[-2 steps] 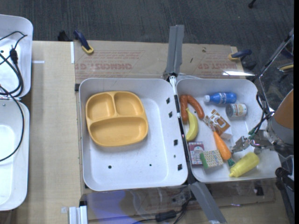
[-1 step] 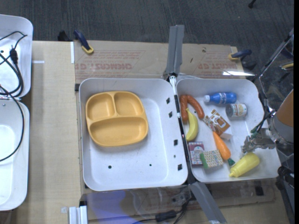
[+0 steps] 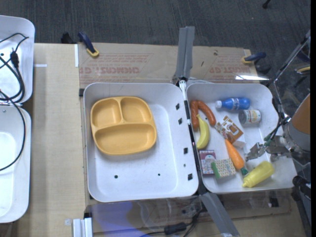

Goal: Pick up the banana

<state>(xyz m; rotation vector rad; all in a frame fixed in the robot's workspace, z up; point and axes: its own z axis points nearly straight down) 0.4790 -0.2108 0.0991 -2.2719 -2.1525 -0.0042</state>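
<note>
Looked like a robotics lab: clamped cardboard sheet (image 3: 163,63) at twelve o'clock, loose cables (image 3: 12,78) at nine, dark carpet (image 3: 148,9) beyond

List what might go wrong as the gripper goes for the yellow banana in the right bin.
1. The yellow banana lies against the bin's left wall, touching the orange-red sausage, so fingers may catch either.
2. The gripper sits across the bin; the orange carrot and snack packet lie between and may get knocked.

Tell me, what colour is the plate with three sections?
The plate is yellow-orange; the camera view shows it in the left bin.
</note>
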